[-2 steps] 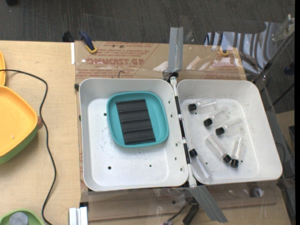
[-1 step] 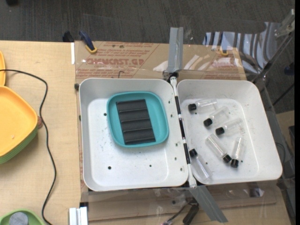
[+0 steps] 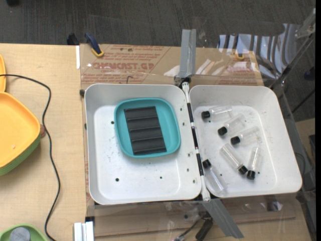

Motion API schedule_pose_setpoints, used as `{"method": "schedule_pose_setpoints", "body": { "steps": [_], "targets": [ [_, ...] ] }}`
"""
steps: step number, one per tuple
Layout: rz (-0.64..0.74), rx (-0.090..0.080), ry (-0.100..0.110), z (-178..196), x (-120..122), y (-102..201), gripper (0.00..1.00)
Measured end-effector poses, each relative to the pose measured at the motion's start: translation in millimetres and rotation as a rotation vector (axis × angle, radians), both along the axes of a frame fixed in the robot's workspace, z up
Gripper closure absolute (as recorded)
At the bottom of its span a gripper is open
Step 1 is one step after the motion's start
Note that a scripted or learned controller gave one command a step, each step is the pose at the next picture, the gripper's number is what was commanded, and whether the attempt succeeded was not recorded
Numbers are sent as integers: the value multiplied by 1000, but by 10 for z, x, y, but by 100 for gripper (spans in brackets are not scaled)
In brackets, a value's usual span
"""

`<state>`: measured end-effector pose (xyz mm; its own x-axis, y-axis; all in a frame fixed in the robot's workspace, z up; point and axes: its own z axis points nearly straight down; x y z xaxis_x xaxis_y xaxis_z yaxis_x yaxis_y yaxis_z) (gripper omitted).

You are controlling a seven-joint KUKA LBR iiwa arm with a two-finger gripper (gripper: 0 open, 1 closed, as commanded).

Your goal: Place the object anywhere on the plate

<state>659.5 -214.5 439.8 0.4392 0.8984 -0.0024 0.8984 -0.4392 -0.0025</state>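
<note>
I cannot tell if my gripper is apart or together. The teal plate (image 3: 122, 130) sits in the left bin (image 3: 100, 154), a bit to the far side, with white floor open all round it. A dark ribbed block (image 3: 145, 130) covers its middle. The clear tubes (image 3: 244, 135) with black caps lie in the right bin (image 3: 281, 149), maybe six of them, scattered, one close to the left wall.
</note>
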Motion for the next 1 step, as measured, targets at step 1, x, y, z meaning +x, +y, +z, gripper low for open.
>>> {"method": "schedule_pose_setpoints", "body": {
  "steps": [1],
  "targets": [
    [-129, 0, 0, 0, -2, 15, 0]
  ]
}}
